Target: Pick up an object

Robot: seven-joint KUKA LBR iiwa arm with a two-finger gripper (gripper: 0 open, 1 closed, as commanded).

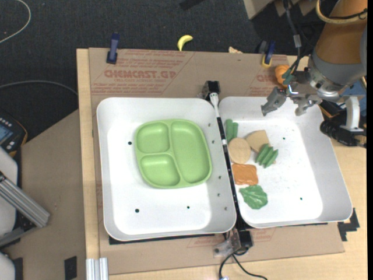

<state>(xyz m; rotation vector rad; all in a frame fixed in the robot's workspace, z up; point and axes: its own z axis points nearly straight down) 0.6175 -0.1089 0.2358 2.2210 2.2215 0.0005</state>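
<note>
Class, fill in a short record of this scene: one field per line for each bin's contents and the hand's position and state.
left bin: green three-compartment plate
right bin: toy food pieces clustered at its left side, including an orange block and a green leafy piece
hand: above right bin's far edge, open, holding nothing

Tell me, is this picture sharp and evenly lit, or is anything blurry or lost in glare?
In the camera view, light is even and soft: the green tray and the food pieces in the right bin read crisply, with faint shadows. The white bins look bright but not washed out. The gripper and the arm's orange band look slightly soft, and the dark floor at the top lacks detail.
</note>
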